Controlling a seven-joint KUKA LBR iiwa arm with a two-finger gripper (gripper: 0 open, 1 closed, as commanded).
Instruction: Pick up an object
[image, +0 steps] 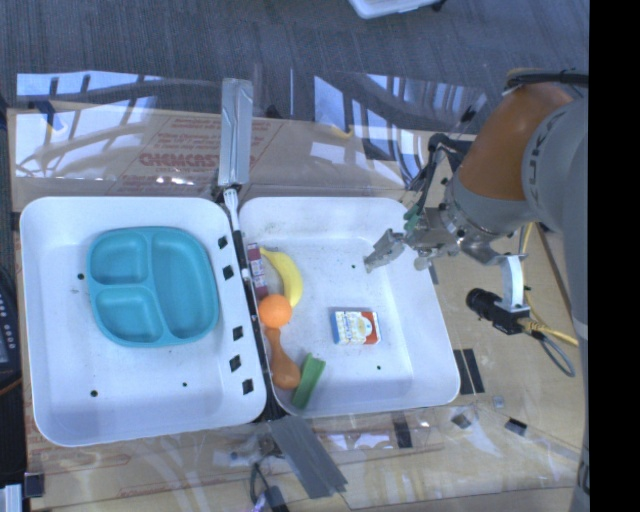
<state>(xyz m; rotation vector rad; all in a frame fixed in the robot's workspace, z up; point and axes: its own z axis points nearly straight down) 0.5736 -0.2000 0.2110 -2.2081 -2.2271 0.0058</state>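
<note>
While the arm (530, 150) reaches in from the right, its gripper (400, 245) hangs over the upper right part of the right bin (400, 385), near that bin's right rim. One grey finger (381, 250) points left and down toward the bin floor; whether the fingers are spread or closed cannot be told from this angle, and nothing shows between them.

Most of the objects in the right bin crowd its left wall. A yellow banana (286, 274) lies curved near the top of that group, with a small dark red packet (254, 266) squeezed between it and the wall. Just below the banana sits an orange ball (275, 311), and below that an orange carrot-shaped toy (283, 364) runs down toward the lower left corner, touching a green block (309, 381) that leans beside it. A small blue and white carton (355, 327) lies apart from the rest, near the middle of the floor, with bare white floor on every side. The stretch of floor under the gripper and along the right rim is also open.

The left bin (50, 390) holds a teal divided plate (153, 285), set toward its upper middle, with bare floor around it. Both bins rest side by side on the tabletop (500, 460).
</note>
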